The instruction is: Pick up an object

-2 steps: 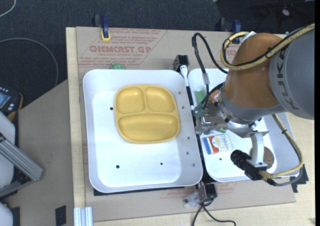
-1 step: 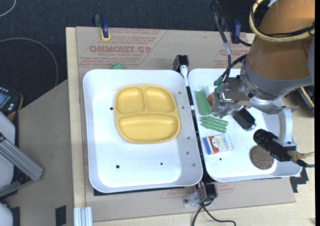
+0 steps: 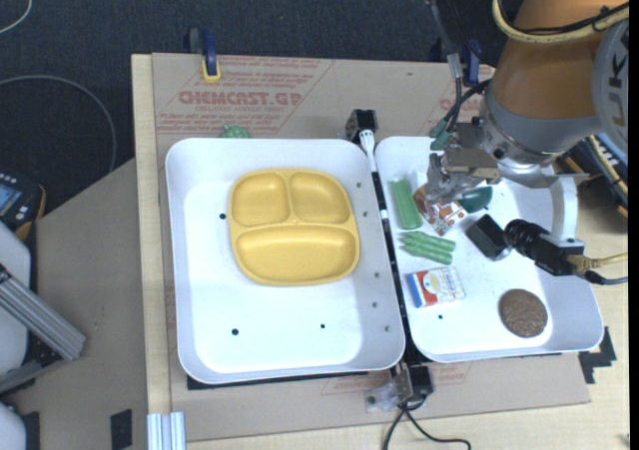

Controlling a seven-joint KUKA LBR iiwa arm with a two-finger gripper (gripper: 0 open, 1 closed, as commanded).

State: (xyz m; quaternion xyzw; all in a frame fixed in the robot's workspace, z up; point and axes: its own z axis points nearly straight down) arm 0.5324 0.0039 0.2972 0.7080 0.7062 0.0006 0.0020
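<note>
Two fingers (image 3: 446, 201) are down in the right bin (image 3: 569, 338), over a small reddish packet (image 3: 439, 214); whether they grip it I cannot tell. Green pieces (image 3: 427, 245), a card (image 3: 436, 287) and a brown disc (image 3: 523, 312) lie near. Left bin holds a yellow tray (image 3: 293, 225).

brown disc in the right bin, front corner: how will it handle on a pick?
The brown disc looks flat and low, so fingers may struggle to get under its edge. It probably slides on the smooth right bin floor when pushed. Lying flat, it seems unlikely to roll.
</note>
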